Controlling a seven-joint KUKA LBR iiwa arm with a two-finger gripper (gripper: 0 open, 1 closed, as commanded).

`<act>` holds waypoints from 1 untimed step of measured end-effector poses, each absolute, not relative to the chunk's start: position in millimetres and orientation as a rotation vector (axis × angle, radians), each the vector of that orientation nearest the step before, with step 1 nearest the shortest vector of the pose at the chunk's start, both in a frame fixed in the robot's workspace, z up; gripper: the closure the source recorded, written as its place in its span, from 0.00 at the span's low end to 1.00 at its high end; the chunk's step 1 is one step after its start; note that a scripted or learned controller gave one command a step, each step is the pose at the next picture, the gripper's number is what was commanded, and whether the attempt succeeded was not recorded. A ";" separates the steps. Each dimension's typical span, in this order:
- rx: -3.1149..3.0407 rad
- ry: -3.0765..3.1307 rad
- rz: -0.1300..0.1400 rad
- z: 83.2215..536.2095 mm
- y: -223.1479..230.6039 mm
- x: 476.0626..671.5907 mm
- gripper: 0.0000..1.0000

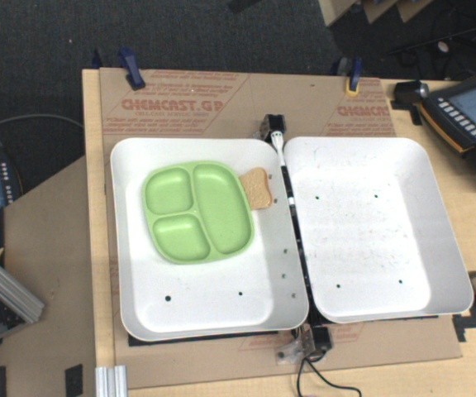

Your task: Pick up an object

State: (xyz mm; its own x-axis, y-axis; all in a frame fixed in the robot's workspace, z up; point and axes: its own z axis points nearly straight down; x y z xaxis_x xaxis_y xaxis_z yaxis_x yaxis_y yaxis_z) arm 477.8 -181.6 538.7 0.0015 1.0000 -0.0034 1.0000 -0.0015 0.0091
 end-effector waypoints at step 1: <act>2.213 2.215 0.004 547.0 -181.2 480.3 1.00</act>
State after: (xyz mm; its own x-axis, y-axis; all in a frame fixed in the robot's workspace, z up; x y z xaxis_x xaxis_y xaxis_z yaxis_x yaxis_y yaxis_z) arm 480.3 -181.2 547.0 -0.0006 1.0000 -0.0056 1.0000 0.0007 0.0089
